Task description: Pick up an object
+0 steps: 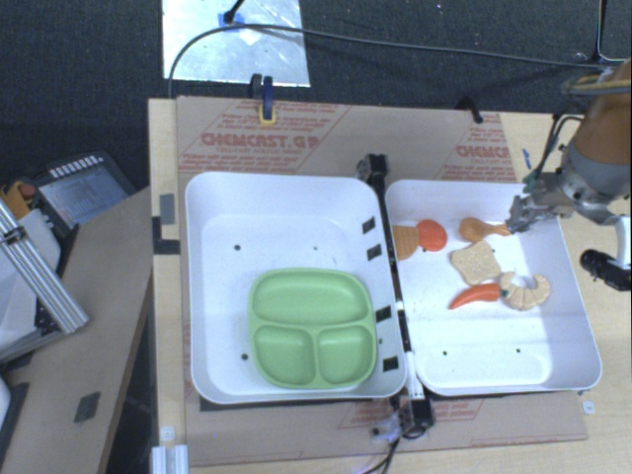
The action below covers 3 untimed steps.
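The grey arm with its orange band reaches in over the far right corner of the right-hand shallow white bin, and its two-finger pincer hangs low above the bin's far right part. Whether the pincer is spread or pressed together cannot be told; the tip is small and dark against the white floor, and nothing can be seen between its tips.

Just left of the pincer, almost touching its tip, lies a small tan-brown lump of toy food. Further left sits a round red-orange toy piece, touching a tan wedge-shaped piece beside the bin's left wall. Nearer the camera than the pincer and a little to its left lies a beige toy slice of bread. Beyond that, closer still to the camera, lie a red-orange toy chilli pepper and, just beside it to the right, a pale curved croissant-like piece; the two appear to touch.

Well apart from the pincer, to its left, the left-hand shallow white bin holds a light green plastic tray with three compartments, lying in the bin's near half.
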{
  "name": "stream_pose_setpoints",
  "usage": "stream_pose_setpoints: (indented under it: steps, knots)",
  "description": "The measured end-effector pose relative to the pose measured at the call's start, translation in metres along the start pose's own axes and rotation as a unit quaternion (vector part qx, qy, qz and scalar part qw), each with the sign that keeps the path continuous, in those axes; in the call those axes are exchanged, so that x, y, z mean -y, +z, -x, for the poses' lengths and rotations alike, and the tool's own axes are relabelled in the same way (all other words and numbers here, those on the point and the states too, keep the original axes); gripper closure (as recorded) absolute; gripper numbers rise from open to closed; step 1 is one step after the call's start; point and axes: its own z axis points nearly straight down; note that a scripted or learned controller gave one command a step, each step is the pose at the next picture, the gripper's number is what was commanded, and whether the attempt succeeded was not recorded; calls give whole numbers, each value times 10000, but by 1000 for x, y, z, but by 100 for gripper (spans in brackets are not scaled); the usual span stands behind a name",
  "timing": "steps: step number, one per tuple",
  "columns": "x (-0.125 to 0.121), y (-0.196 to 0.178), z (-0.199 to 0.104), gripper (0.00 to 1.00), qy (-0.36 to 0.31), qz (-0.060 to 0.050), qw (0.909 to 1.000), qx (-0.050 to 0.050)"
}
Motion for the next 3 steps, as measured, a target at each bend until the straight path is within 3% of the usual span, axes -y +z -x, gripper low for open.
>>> stream_pose_setpoints:
  steps: [2,3]
  knots:
    - [-9,-85,-1,100,-12,-7,10000,-5]
    - [-12,-90,-63,100,-34,-24,10000,-21]
